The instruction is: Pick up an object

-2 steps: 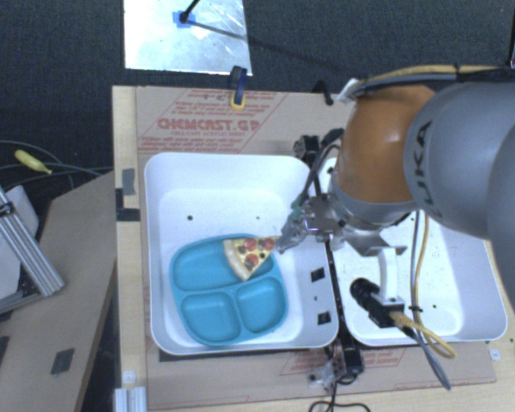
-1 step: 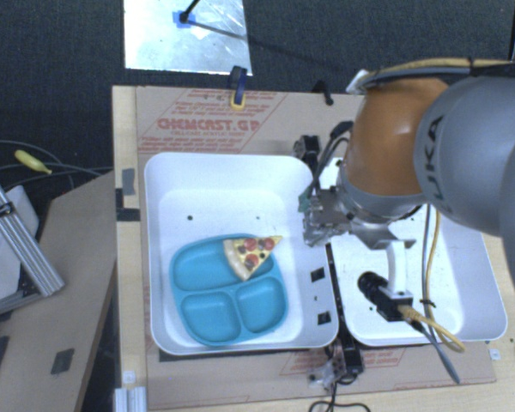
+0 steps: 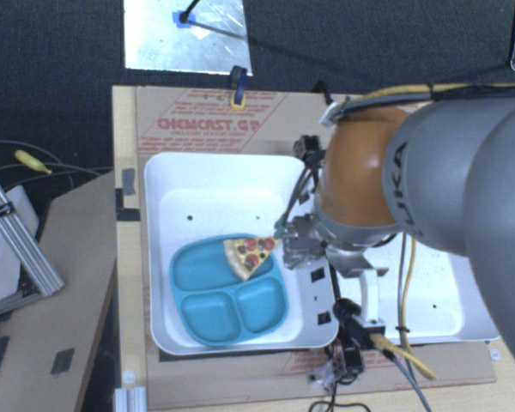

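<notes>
Gripper point(image 3: 285, 245) (finger state unreadable) apparently touches pizza slice point(image 3: 247, 255) on blue tray point(image 3: 227, 294); cardboard point(image 3: 208, 114) reads "CHEMCAST."

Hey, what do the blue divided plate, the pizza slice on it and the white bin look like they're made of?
Blue divided plate: likely molded plastic, with an even color, a soft sheen and rounded compartment walls.
Pizza slice: probably a toy, plastic or rubber, judging by its flat painted-looking toppings; hard to confirm.
White bin: seemingly smooth matte plastic, with thin rounded walls.

Smooth blue plastic tray point(image 3: 208, 303) in a glossy white bin point(image 3: 215, 187).
</notes>
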{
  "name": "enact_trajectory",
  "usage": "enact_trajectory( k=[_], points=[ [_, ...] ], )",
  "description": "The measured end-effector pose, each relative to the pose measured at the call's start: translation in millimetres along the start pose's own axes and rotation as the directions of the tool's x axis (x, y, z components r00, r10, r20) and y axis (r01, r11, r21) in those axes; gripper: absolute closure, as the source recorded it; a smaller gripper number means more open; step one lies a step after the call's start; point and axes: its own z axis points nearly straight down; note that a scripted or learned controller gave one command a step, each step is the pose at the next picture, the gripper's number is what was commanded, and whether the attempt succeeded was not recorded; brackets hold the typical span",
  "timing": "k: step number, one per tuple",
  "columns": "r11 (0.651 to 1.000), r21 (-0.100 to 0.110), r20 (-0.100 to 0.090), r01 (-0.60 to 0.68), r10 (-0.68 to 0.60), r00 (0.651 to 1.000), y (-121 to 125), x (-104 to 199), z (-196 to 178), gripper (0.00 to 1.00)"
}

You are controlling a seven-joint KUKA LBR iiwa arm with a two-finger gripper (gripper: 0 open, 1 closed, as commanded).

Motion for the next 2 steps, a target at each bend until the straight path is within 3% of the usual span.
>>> enact_trajectory(
  k=[1, 2],
  points=[
    [1.0, -0.022, -0.004, -0.002, 0.002, 1.0, 2.9, -1.6, -160.0, 1.0],
    [1.0, -0.005, 0.001, -0.001, 0.001, 1.0, 1.0, -1.5, -152.1, 0.0]
  ],
)
